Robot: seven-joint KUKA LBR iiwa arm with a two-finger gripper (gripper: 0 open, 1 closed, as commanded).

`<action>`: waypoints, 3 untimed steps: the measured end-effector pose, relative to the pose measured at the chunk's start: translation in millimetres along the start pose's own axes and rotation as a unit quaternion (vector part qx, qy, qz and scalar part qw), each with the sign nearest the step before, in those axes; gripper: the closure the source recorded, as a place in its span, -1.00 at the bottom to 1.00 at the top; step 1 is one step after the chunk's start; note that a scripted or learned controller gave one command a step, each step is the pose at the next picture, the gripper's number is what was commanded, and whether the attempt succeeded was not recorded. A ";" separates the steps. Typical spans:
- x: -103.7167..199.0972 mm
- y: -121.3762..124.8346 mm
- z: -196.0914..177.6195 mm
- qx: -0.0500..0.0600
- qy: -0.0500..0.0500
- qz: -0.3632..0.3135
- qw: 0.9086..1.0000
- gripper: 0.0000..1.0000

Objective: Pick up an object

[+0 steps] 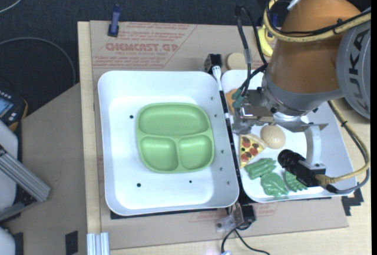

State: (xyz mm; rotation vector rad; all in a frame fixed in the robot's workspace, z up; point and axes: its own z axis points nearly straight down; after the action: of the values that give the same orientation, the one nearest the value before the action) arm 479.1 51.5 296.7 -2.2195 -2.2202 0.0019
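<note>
Arm [306,53] hangs over the right bin [339,136], hiding its claw, so its state cannot be told. Pizza slice [251,148], egg [273,135] and greens [271,177] lie there; green plate [175,137] fills the left bin [115,130].

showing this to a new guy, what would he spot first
The arm, grey with a big orange band, looms over the right bin and covers much of it. Next, the green divided plate sits alone mid left bin. Small toy food, a pizza slice and green pieces, lies below the arm.
</note>
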 end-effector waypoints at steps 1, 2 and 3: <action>-56.8 0.7 -134.7 -0.008 -0.001 0.002 1.000 1.00; -38.3 -0.1 -70.1 0.000 0.000 0.000 1.000 1.00; -41.3 63.6 7.4 -0.001 0.000 0.001 1.000 1.00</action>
State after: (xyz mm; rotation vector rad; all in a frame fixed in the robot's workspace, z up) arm 542.7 10.2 289.1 -2.2229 -2.2194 -0.0012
